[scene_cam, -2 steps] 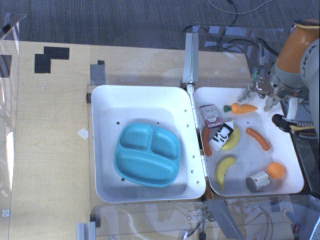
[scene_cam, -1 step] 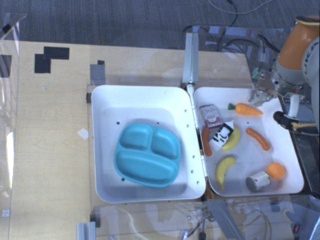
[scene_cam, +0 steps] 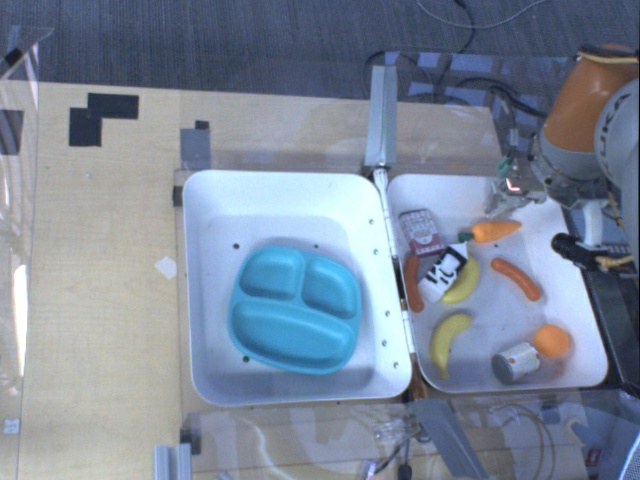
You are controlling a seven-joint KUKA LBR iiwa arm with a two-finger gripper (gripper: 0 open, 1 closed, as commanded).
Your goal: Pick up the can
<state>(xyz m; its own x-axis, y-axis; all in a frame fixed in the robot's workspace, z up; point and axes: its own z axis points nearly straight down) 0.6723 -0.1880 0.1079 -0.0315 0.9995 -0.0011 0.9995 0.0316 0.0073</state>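
Note:
A small silver can (scene_cam: 515, 361) lies on its side near the front right corner of the right bin (scene_cam: 590, 373), touching an orange (scene_cam: 552, 341). My gripper (scene_cam: 510, 196) hangs over the far edge of that bin, just behind a carrot (scene_cam: 495, 232). It is well away from the can, which lies toward the front of the bin. Nothing shows between the gripper and the can except the bin's other items.
The right bin also holds a red sausage (scene_cam: 516, 278), two bananas (scene_cam: 449, 340), a black-and-white box (scene_cam: 441, 267), a brown sausage (scene_cam: 412, 283) and a maroon-labelled package (scene_cam: 421, 231). A blue divided tray (scene_cam: 295, 309) lies in the left bin (scene_cam: 205, 268).

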